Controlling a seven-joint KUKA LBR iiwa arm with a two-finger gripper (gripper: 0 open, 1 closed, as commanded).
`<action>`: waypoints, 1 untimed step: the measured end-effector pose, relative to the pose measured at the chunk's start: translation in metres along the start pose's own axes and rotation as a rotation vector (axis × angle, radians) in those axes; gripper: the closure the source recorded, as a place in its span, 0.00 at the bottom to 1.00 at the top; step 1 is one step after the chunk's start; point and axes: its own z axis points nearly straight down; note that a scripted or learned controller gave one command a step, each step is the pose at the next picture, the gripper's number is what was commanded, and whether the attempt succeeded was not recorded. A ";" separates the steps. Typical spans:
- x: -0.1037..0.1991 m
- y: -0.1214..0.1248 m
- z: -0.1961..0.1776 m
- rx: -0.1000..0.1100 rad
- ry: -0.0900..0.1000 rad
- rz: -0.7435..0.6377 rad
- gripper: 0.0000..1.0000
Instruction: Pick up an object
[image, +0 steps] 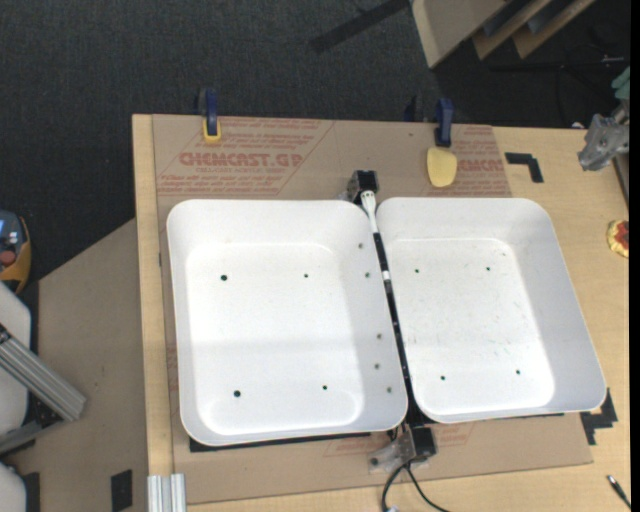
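White plastic makes up the two shallow bins, which lie side by side on a brown board surface (260, 150) printed with red lettering. The left bin (200, 330) sits at 9 o'clock and the right bin (540, 320) at 3 o'clock. Their inner rims are touching along a black strip (388, 300) that runs from 12 toward 6 o'clock. Each bin has a raised rim with rounded corners and a wide, flat white floor marked by four small dark dots. The right bin's near corner, at about 4 o'clock, juts past the board's edge.

A black fitting (362, 184) sits at the far end of the strip, and another with a trailing cable (410, 450) is at the near end. Two blue clamps (208, 103) grip the board's far edge. Under the right-hand one a pale yellow lump (441, 166) lies on the board, just beyond the right bin's far rim and apart from it.

Bare board runs along the far side of both bins. Dark carpet (100, 60) lies beyond it from 9 to 12 o'clock. An aluminium rail (40, 375) slants in at 8 o'clock, well apart from the left bin.
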 end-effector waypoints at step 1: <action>0.059 0.018 0.057 -0.004 0.000 -0.006 1.00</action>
